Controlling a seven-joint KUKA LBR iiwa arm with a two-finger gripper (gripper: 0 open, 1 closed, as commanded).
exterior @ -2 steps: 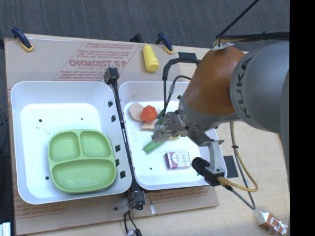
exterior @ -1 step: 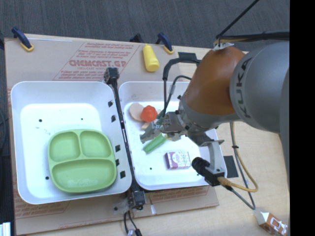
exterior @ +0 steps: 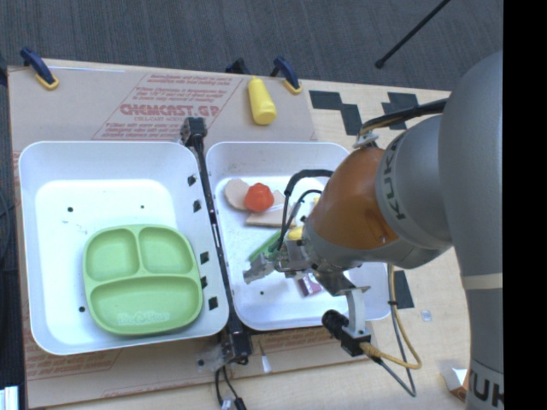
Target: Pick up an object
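Green plate (exterior: 142,278) in left bin (exterior: 51,169)

I am looking down on a robotics lab bench, not a home or kitchen. A grey KUKA arm (exterior: 444,186) with an orange band reaches over two shallow white bins: a left bin (exterior: 34,229) and a right bin (exterior: 282,314) set side by side on a protective sheet of printed cardboard (exterior: 171,105). Blue spring clamps (exterior: 38,67) pin that sheet to the board at its far edge. Black-and-white marker patterns (exterior: 342,109) sit on the bench beside the bins. Loose cables (exterior: 397,357) trail off the near edge, and grey carpet (exterior: 256,15) lies beyond.
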